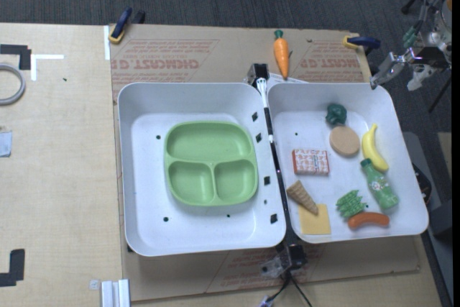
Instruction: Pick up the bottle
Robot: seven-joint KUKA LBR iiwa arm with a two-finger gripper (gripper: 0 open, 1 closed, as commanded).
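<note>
The bottle (379,186) is small and green with a pale label. It lies in the right bin (317,106) near the right wall, between a banana (374,147) and a red sausage (369,221). My gripper (399,78) hangs beyond the bin's far right corner, well apart from the bottle. Its two fingers stand apart, open, with nothing between them.
The right bin also holds a broccoli (336,113), a tan round cookie (345,141), a red-and-white box (310,162), an ice-cream cone (302,196), a cheese slice (315,221) and a leafy green (350,203). A green divided plate (212,163) sits in the left bin (140,154). A carrot (280,54) lies behind the bins.
</note>
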